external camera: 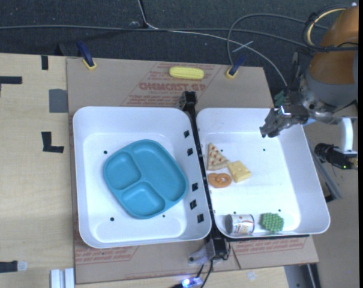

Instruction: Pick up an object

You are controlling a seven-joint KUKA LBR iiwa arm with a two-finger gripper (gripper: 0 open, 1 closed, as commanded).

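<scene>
can [243, 224] at near rim, hand [269, 128] (far corner)

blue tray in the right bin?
No, the blue tray lies in the left bin; the right bin holds the small food items.

The claw [270, 129] hangs over the far right part of the right bin [289, 161]. Below and left of it lie a pizza slice [215, 156], a yellow cheese wedge [239, 171] just beside, and a round pretzel-like ring [219, 179]. Further below, at the bin's near wall, a small can [242, 224] lies on its side next to a green bumpy ball [272, 222].
</scene>
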